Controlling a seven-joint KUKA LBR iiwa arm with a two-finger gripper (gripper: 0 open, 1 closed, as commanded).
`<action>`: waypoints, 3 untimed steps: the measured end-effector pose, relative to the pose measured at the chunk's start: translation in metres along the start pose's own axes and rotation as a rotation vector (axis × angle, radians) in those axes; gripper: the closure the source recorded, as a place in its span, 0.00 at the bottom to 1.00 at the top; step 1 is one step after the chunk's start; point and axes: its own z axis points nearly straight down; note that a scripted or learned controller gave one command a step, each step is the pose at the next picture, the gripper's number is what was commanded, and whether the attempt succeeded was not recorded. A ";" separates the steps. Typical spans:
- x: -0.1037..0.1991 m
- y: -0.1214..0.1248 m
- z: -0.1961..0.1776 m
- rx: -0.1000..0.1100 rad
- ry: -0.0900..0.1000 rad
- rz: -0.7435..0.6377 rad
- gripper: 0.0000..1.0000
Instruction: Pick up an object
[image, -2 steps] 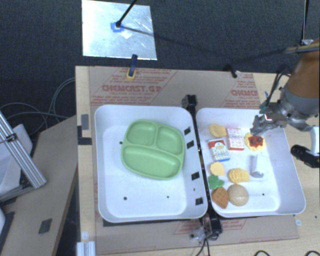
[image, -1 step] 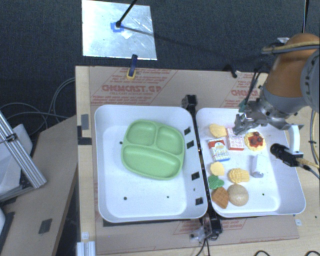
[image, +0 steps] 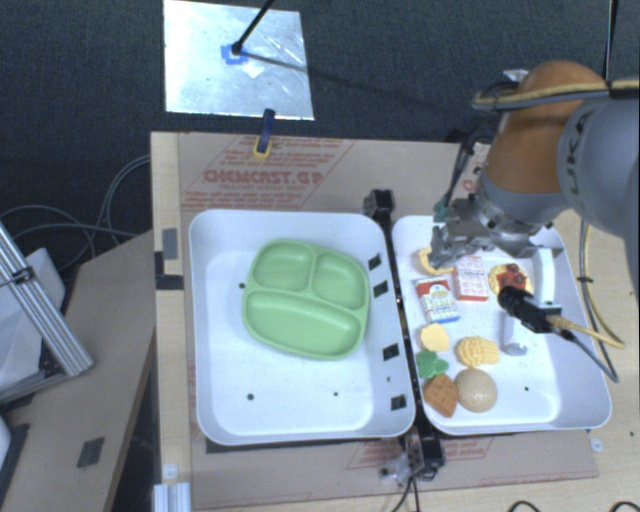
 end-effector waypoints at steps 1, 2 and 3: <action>0.056 -0.002 0.002 0.000 -0.001 0.002 1.00; 0.091 -0.024 -0.007 0.002 0.000 0.002 1.00; 0.101 -0.015 -0.004 0.000 -0.001 0.003 1.00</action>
